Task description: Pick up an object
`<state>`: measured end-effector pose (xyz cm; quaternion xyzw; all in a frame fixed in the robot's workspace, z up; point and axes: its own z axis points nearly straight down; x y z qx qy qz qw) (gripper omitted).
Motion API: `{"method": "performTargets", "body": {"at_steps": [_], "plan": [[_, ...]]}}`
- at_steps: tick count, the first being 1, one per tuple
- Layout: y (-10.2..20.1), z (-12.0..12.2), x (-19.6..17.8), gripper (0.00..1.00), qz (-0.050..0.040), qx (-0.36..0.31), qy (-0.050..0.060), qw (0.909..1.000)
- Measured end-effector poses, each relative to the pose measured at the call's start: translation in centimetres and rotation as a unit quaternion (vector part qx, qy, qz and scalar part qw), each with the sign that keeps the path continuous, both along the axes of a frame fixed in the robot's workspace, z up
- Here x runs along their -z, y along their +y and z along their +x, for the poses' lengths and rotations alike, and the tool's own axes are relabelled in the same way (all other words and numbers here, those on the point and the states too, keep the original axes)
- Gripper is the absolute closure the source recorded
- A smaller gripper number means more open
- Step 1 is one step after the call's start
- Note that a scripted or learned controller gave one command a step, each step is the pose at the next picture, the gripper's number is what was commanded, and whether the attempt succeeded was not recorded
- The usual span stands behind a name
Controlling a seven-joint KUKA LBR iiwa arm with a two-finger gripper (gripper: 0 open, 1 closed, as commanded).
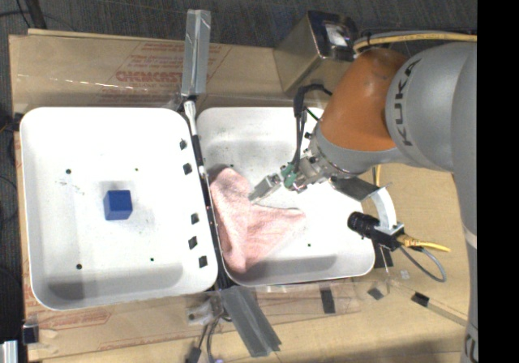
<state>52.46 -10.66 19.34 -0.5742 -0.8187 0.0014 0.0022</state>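
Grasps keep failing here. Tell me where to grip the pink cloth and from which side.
Grip the pink cloth at the raised fold near its middle, coming straight down from above. It lies flat and crumpled in the right bin, against the left wall, so side approaches are blocked.

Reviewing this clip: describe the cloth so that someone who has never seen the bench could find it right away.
Of the two white bins, take the right bin, the one under the grey and orange arm. The pink cloth lies crumpled against its left wall, just below the gripper. It is the soft pink thing; the left bin holds a small hard blue cube.
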Motion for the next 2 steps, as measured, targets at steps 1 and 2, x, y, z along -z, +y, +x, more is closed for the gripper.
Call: {"method": "performTargets", "body": {"at_steps": [1,2], "plan": [[-1.9,-1.0,9.9,0.00,0.0000,0.009,-0.005,0.9999],[-1.7,4.8,9.8,0.00,-0.0001,-0.064,-0.005,0.9980]]}}
